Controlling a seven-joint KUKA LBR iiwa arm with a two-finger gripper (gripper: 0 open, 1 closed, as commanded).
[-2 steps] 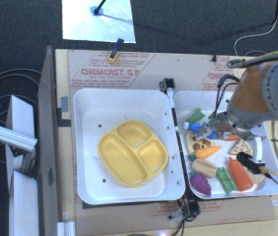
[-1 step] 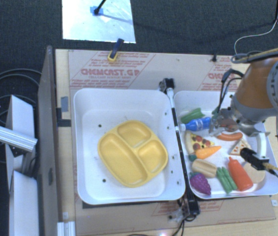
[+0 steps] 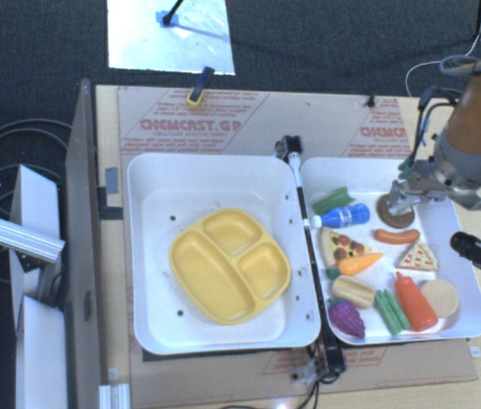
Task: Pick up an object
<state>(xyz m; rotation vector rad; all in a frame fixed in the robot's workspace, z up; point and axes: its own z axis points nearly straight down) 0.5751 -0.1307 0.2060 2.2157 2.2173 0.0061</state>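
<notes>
1. Hand (image 3: 396, 201) sits low in the right bin (image 3: 478, 313), over the brown round piece (image 3: 397, 215); can't tell if it grips.
2. Step: reaching for a pick.
3. Nearby: sausage (image 3: 396, 236), blue bottle (image 3: 344, 216), pizza slice (image 3: 417, 257).
4. Next: needs a firm close, then a straight lift.
5. Left bin (image 3: 151, 194) holds yellow tray (image 3: 227, 264).

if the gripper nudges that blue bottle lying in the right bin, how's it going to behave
The blue bottle lies on its side and looks round, so a sideways push would probably roll it. It looks like smooth toy plastic, likely light and stiff, and may slip from a pinch. The green piece beside it would likely stop a roll that way.
</notes>
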